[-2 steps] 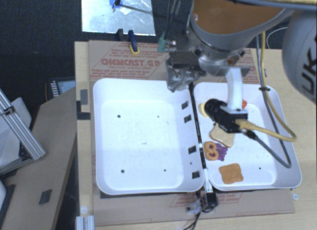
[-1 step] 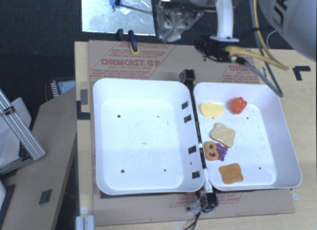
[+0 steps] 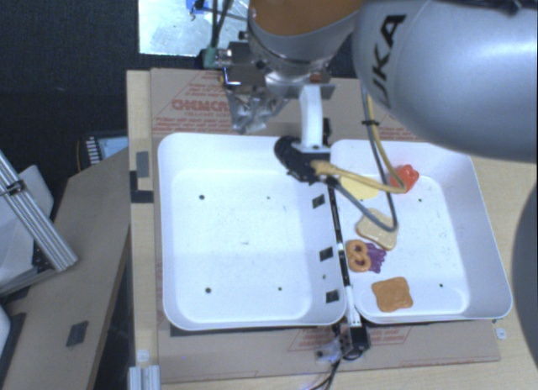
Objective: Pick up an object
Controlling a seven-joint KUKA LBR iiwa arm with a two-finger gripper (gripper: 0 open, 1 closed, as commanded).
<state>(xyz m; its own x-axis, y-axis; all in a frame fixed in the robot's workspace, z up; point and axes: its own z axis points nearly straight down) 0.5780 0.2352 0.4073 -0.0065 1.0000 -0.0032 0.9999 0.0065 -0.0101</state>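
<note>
While the gripper point(image 3: 249, 115) hangs above the far edge of the left bin point(image 3: 235, 237), the objects all lie in the right bin point(image 3: 445, 245).
If it is open or closed, I cannot tell. A red piece point(image 3: 407, 176) lies far, a yellow strip point(image 3: 360, 182) left of it, then a beige piece point(image 3: 376, 233), an orange and purple toy point(image 3: 363, 255) and, nearest, a brown square point(image 3: 392, 293). The grey arm point(image 3: 437, 60) shows the letters "KA"; the cardboard point(image 3: 197, 94) under the bins has red print starting "CHEMC".

place: robotics lab | signs: KUKA arm point(image 3: 437, 52), white bins point(image 3: 235, 237) on cardboard-topped bench point(image 3: 193, 102), aluminium strut point(image 3: 34, 220)
</note>
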